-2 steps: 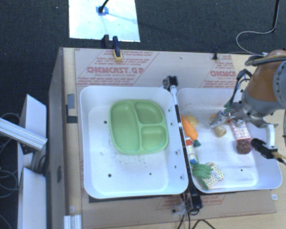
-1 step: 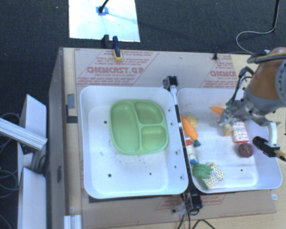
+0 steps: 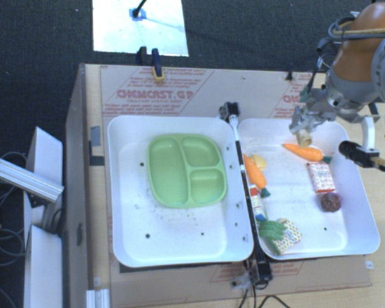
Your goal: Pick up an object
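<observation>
And the gripper (image 3: pixel 303 133) is up at about one o'clock over the right bin (image 3: pixel 366 236), hanging above its far edge with something small and pale between its fingertips: a beige object (image 3: pixel 303 138), pinched and apparently clear of the bin floor (what it is, too small to tell). So the pick looks made, or very nearly; what's left, by my reckoning, is lifting it well clear.

Just beside it at five o'clock lies an orange carrot (image 3: pixel 303 151). Further out at five o'clock, a red-and-white packet (image 3: pixel 321 176), then a dark round piece (image 3: pixel 330 202). Out at seven o'clock, a second carrot (image 3: pixel 254 172) hugs the divider. Away at nine o'clock, in the left bin (image 3: pixel 131 236), sits a green sectioned tray (image 3: pixel 186 171).
</observation>
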`<state>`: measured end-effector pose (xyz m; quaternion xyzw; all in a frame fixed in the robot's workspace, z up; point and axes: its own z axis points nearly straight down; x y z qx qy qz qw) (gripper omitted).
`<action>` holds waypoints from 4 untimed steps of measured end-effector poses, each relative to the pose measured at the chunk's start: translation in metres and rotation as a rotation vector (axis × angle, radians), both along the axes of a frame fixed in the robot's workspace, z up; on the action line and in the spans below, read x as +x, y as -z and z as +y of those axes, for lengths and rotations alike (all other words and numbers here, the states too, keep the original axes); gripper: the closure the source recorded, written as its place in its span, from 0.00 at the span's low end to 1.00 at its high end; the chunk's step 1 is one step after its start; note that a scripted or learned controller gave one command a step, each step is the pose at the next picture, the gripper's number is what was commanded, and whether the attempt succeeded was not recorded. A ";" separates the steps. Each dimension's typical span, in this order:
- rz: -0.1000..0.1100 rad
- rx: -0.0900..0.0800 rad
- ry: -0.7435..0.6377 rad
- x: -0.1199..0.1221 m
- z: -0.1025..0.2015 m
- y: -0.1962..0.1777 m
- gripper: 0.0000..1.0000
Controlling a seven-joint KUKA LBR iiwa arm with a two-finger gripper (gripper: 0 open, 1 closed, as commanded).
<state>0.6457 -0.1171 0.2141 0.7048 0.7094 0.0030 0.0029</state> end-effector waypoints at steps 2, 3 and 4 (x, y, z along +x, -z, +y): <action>0.008 0.001 0.000 -0.063 0.097 -0.037 1.00; 0.007 0.000 0.005 -0.095 0.086 -0.038 1.00; 0.007 -0.002 0.005 -0.071 0.021 -0.033 1.00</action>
